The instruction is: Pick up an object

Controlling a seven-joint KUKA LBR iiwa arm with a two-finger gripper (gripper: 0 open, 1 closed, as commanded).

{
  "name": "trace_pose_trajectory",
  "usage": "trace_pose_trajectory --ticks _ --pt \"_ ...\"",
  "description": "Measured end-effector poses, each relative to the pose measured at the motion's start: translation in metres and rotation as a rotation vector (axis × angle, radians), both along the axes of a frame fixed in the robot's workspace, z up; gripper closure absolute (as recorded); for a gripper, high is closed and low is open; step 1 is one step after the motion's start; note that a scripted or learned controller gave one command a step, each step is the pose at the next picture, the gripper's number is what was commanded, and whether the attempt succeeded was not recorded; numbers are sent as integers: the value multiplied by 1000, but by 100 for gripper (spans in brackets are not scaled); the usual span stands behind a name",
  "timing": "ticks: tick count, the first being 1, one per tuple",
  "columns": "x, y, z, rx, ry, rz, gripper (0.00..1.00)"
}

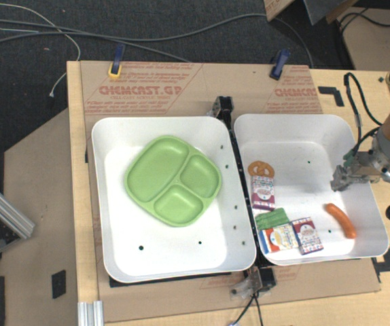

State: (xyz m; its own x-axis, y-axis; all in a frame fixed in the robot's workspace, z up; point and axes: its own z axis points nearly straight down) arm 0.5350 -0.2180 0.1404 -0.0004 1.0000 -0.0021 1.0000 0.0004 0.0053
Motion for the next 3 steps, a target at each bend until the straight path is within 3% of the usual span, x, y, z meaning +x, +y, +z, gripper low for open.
trace_pose_trajectory --ticks 1,2,3 --pt "-4 3 45 0 1 1 100" --pt "-3 3 64 1 2 1 100" --pt "22 47 62 2 3 5 100"
